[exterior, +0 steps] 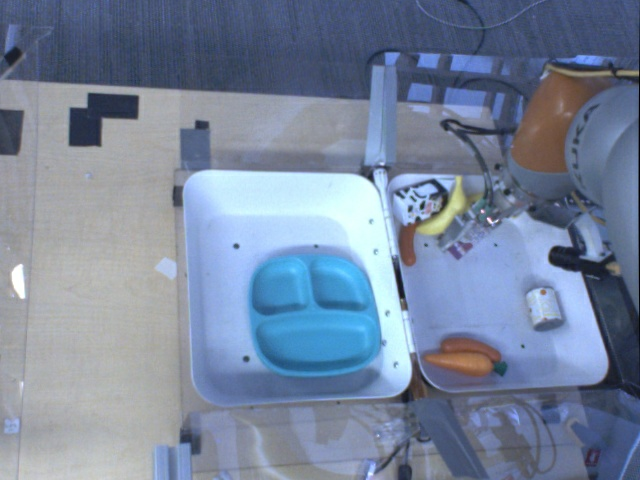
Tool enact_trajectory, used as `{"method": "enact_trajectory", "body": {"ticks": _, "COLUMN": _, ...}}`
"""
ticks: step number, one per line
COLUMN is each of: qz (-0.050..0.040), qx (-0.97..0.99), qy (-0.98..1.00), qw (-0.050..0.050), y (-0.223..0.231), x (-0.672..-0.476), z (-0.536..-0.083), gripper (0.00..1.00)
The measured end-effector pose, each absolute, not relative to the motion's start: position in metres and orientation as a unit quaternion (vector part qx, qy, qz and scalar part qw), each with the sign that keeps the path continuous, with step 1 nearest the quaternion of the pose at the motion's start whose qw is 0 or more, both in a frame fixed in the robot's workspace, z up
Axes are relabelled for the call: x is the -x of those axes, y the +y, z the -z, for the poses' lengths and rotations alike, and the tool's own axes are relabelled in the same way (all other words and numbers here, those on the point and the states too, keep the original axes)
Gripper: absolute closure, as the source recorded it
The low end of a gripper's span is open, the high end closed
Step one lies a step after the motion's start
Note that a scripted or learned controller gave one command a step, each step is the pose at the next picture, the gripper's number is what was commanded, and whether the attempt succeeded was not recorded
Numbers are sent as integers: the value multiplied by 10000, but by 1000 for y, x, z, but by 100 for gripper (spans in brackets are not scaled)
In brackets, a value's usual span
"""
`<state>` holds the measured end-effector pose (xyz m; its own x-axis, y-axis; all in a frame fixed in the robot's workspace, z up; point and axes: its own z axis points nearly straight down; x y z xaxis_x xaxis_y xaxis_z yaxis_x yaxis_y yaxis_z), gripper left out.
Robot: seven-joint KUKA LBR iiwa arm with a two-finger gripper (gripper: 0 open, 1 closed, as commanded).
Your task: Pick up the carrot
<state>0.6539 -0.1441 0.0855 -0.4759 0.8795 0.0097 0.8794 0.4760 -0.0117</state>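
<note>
Carrot [462,362] lies along the right bin's [575,298] near wall, touching a sausage [470,347]. Likely light, stiff, slick plastic; grip across its thick middle. Hand [480,218] far off; grip state unclear.

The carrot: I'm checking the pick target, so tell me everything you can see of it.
The carrot is orange, smooth and toy-like, with a small green stub at its right end. It lies flat, roughly level across the view, by the near wall of the right bin. A shorter orange-red piece lies just behind it, apparently touching. The gripper is at the bin's far end, well away.
</note>
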Motion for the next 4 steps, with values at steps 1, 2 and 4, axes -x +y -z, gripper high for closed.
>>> {"method": "enact_trajectory", "body": {"ticks": 1, "qz": 12, "qx": 5420, "qy": -8404, "qw": -38, "y": -202, "x": -610, "z": -124, "gripper": 0}}
{"method": "enact_trajectory", "body": {"ticks": 2, "qz": 17, "qx": 5513, "qy": -8343, "qw": -46, "y": -206, "x": -544, "z": -89, "gripper": 0}}
{"method": "enact_trajectory", "body": {"ticks": 4, "qz": 6, "qx": 5722, "qy": -8201, "qw": -29, "y": -205, "x": -633, "z": -87, "gripper": 0}}
